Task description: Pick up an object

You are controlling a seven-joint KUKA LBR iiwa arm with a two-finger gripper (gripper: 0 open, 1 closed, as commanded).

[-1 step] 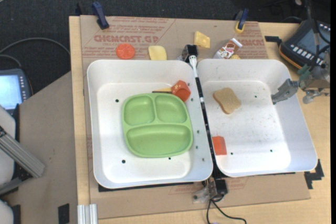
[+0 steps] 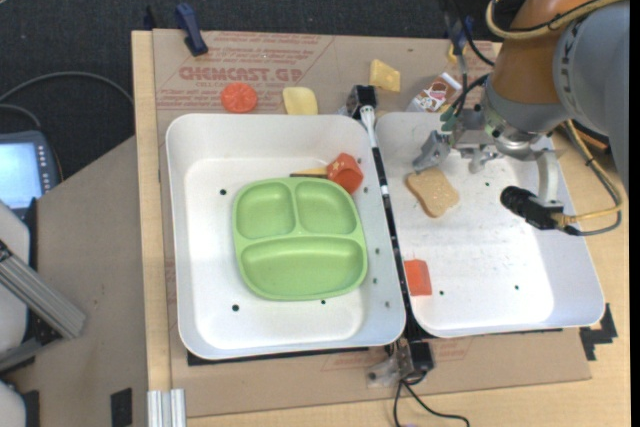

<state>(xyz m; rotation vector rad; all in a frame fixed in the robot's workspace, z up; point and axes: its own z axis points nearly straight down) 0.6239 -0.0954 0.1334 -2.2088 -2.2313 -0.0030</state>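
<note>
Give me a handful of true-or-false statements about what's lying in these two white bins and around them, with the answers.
1. A green divided plate lies in the left bin. True.
2. The slice of toast lies in the left bin. False: it lies in the right bin, near the gripper.
3. An orange block sits at the right bin's left edge. True.
4. The red cup stands on the green plate. False: it lies on the bin floor just beyond the plate's far right corner.
5. The round orange disc rests on the cardboard outside both bins. True.
6. The gripper holds the toast in the air. False: the toast lies flat on the bin floor.
</note>
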